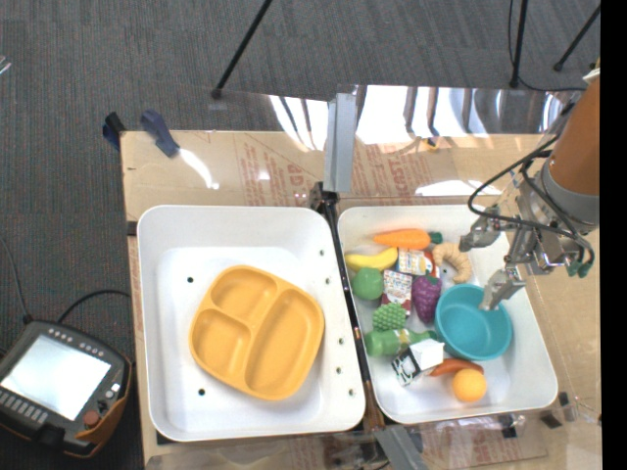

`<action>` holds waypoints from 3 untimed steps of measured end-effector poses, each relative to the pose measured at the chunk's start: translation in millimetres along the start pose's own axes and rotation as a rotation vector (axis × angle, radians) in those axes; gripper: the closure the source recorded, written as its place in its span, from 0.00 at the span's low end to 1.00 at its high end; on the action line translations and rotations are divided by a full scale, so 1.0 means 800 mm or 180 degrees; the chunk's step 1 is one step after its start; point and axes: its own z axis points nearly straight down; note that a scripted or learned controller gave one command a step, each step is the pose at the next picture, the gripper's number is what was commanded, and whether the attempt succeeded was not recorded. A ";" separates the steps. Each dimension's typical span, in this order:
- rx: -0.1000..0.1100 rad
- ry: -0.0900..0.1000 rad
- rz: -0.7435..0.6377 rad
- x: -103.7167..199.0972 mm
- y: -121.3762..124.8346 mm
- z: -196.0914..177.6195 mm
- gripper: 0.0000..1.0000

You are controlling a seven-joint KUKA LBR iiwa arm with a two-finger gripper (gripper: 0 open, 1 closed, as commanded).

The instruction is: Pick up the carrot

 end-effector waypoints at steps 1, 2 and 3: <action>-0.0004 -0.0006 -0.0586 -0.063 0.027 0.030 0.00; 0.0002 -0.0031 -0.0619 -0.107 0.019 0.171 0.00; 0.0012 -0.0031 -0.0922 -0.111 0.054 0.200 0.00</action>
